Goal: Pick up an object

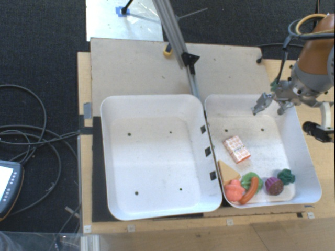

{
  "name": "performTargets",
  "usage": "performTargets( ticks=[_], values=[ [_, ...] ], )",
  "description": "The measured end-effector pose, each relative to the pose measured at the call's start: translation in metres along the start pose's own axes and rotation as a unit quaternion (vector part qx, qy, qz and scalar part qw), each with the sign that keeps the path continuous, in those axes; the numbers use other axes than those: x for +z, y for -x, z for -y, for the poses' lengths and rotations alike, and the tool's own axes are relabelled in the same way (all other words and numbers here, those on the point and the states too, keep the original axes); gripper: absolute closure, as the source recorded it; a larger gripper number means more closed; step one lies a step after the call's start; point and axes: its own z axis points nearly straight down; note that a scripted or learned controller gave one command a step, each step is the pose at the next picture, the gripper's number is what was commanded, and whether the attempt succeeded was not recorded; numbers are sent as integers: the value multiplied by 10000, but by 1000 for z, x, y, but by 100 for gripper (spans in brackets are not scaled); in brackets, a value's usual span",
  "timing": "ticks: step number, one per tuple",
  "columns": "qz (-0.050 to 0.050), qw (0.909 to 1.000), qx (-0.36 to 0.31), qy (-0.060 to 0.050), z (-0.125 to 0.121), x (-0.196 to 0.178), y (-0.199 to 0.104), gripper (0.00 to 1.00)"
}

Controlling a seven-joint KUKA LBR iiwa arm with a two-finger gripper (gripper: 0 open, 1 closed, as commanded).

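Two shallow white bins sit side by side on the bench (131, 67). The left bin (152, 156) lies toward nine o'clock and the right bin (293, 140) toward three o'clock, their inner rims touching along a seam marked with small black clips.

All of the loose objects lie in the right bin, gathered toward its five and six o'clock side. A small orange-and-white carton (236, 148) lies tilted near the bin's middle. At seven o'clock from it a tan wedge (226, 168) rests against the bin's left wall. Just below that, a pinkish-orange rounded toy (234, 190), a green leafy toy (249, 179) and an orange-red carrot-like piece (249, 191) are packed together, touching. A dark purple rounded toy (274, 186) sits just beside them at three o'clock, with a dark green broccoli-like toy (286, 176) touching it at one o'clock.

The arm (314, 56) reaches in from three o'clock, and its gripper (273, 104) hangs over the bin's twelve o'clock edge, well apart from every object. Its two grey fingers (260, 104) stand spread with a clear gap between them, and nothing lies in that gap.

A slanted metal pole (172, 25) crosses the bench at twelve o'clock, and cables (31, 140) lie on the dark floor at nine o'clock.
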Motion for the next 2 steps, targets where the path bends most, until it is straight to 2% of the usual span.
performTargets(
  ticks=[1,2],
  values=[
    [-1,10000,4,-5,-2,63,-1,0],
    [3,10000,-1,9,-2,93,-1,0]
  ],
)
